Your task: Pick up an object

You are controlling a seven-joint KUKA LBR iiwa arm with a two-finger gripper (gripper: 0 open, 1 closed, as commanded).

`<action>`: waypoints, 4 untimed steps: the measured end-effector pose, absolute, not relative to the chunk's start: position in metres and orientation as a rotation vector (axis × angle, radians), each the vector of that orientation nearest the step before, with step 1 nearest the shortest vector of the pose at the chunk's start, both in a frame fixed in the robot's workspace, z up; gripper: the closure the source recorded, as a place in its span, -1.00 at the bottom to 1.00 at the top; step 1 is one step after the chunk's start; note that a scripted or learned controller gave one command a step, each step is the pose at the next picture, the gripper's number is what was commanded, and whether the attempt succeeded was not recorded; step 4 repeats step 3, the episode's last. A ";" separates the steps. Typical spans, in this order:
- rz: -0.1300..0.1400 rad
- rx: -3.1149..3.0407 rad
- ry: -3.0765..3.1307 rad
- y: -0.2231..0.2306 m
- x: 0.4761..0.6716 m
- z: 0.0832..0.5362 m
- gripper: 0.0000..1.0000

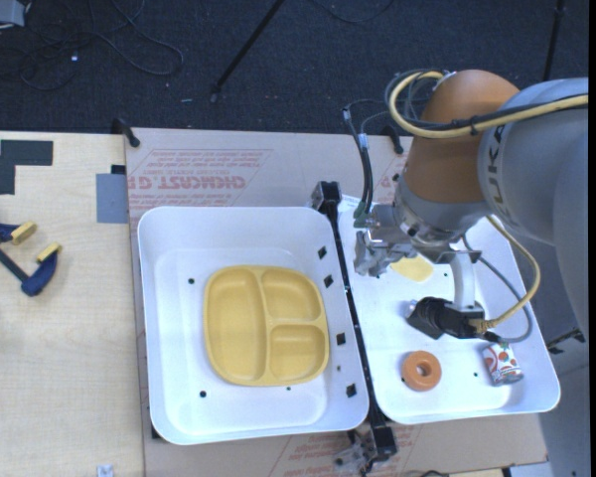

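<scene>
1. Gripper position. My gripper (373, 254) hangs over the upper left part of the right-hand shallow white plastic bin (457, 402), close to the wall that this bin shares with its neighbour. My arm (457, 127) enters from the right of the camera view, and the orange band is above the wrist.

2. Gripper state. I cannot tell from this view whether the gripper is apart or together. Nothing can be seen held in it.

3. Objects in the right bin.
- A small, flat, pale yellow piece (413, 267) lies on the bin floor just beside my gripper, on its right. My wrist partly covers it, and I cannot tell whether it touches the gripper.
- An orange ring with a hole through its middle (421, 371) lies flat near the front of the bin, well apart from the gripper.
- A small red-and-white can (503, 364) lies tilted near the front right corner, to the right of the ring and not touching it.

4. Object in the left bin. The left-hand shallow white plastic bin (169, 241) holds a yellow plastic tray with three compartments (266, 324), which lies flat near its middle.

5. Surroundings. Both bins rest on a sheet of brown cardboard with red print (199, 172). A blue clamp with yellow tips (30, 266) lies on the bench to the left, well apart from the bins.
</scene>
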State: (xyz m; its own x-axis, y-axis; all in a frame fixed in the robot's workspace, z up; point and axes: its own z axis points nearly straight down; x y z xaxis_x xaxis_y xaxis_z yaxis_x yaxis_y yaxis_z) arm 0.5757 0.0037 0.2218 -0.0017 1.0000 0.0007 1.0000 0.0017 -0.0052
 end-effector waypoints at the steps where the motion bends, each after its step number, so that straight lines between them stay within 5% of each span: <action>1: 0.002 -2.216 -2.223 0.053 0.589 0.214 1.00; 2: 0.002 -2.215 -2.224 0.108 0.587 0.226 1.00; 3: 0.005 -2.216 -2.223 0.107 0.587 0.225 -1.00; 4: 0.005 -2.216 -2.223 0.107 0.587 0.225 -1.00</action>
